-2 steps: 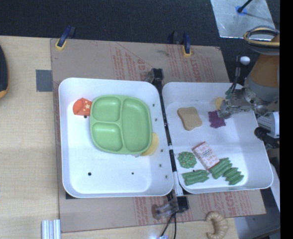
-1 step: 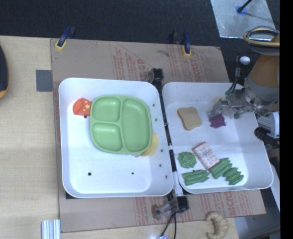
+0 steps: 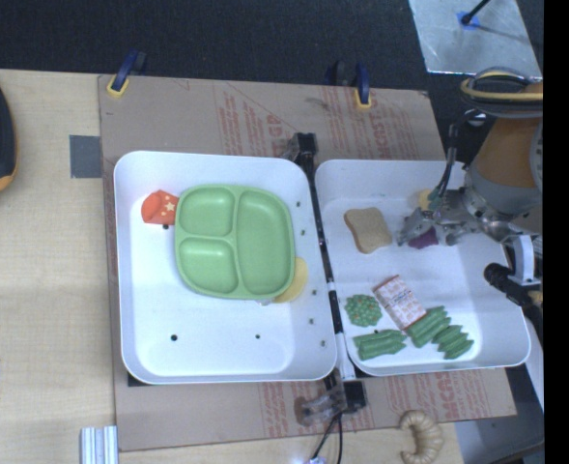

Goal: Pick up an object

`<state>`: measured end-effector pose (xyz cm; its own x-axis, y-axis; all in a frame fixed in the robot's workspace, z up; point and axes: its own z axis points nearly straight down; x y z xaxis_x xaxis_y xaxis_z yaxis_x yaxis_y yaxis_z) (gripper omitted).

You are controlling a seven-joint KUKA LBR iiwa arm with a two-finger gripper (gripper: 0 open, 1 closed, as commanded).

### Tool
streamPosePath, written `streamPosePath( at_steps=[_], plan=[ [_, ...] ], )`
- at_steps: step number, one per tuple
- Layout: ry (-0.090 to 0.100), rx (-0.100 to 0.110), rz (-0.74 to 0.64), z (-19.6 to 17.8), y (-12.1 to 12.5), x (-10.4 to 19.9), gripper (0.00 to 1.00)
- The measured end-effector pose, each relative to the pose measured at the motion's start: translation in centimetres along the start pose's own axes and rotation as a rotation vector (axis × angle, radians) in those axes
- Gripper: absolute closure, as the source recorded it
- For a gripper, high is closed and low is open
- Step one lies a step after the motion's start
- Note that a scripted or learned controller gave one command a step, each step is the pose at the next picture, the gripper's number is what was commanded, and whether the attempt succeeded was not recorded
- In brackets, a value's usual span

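While nothing is yet lifted, the choice lies in the right bin, and its near end carries the green pieces: a cluster of bean-like pods, a second flat green bunch and a round knobbly green lump, with a small red-and-white packet just beside them. These look like light toy foods, stiff enough to keep their shape; the pods lie flat and low, so a grip across their narrow width seems the likeliest hold. Farther back lies a tan bread-like slice, flat too, best taken across its shorter side. Just beside it the pincer hangs low over a small purple thing; whether its fingers are apart or together I cannot tell, nor whether they touch the purple piece. Across in the left bin a green divided plate rests, with a red object at its far corner and something yellow peeping from under its edge.
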<state>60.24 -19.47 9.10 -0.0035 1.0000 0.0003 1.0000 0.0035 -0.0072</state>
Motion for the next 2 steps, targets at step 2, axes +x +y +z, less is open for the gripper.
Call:
streamPosePath(
  at_steps=[2],
  plan=[
    [0.000,0.000,0.000,-0.1,0.8,-1.7,0.00]
  ],
)
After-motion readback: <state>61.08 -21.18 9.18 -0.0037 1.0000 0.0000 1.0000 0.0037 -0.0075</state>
